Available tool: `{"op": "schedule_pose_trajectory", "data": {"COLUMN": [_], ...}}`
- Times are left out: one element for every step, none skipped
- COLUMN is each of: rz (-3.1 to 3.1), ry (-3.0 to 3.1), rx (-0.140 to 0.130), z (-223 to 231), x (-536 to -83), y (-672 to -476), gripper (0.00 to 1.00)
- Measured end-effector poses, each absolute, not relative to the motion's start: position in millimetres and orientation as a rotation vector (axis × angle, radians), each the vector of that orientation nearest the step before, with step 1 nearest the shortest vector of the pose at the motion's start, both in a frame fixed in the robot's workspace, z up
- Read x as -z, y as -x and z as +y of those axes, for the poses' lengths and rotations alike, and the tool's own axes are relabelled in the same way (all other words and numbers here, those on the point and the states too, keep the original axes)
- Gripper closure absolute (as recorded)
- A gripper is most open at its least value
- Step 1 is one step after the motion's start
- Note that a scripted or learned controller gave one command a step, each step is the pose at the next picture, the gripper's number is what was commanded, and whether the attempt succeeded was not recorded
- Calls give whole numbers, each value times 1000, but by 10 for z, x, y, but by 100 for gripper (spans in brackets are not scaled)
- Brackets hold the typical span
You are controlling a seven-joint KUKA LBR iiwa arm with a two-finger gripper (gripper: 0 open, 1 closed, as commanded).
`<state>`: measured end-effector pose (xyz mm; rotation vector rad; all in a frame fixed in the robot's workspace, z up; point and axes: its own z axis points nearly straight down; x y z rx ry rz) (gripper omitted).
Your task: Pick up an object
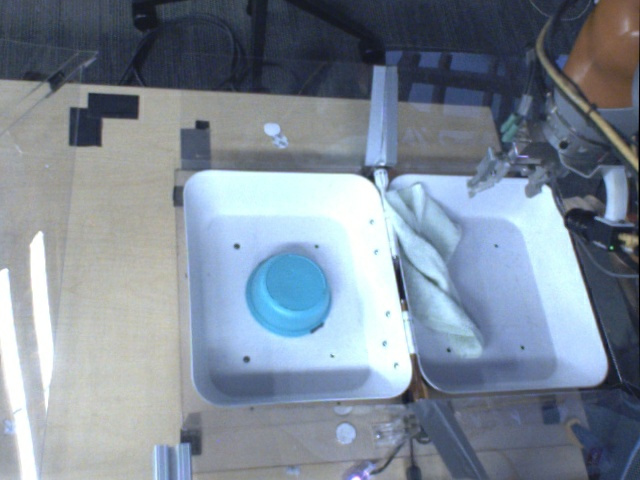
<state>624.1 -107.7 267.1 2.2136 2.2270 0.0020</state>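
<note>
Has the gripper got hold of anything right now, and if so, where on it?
Nothing is held. The gripper hangs open over the right bin's far rim, apart from the white towel. The blue bowl sits untouched in the left bin.

Evenly lit from above, cool and bluish in cast, with the two white bins (205,268) brightest and near washed out along their rims. Soft shadow pooled under the blue bowl (289,294) on its lower right side and along the inner near walls of both bins; pale streaks of glare on a clear sheet (30,298) over the left of the surface (120,218), dim and grainy over the dark floor (300,18) at top. Slightly soft throughout, blurred most at the arm (600,48) in the upper right corner
</note>
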Motion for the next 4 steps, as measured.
{"op": "schedule_pose_trajectory", "data": {"rz": [2231,2225,2225,2435], "ry": [-2205,-2212,-2212,-1974], "rx": [-7,-4,-1,-4], "z": [-1058,-1344,-1694,-1664], "x": [-2780,-2902,-2722,-3144], "y": [-6256,-6642,-6697,-6686], "gripper": [100,100,100,100]}}
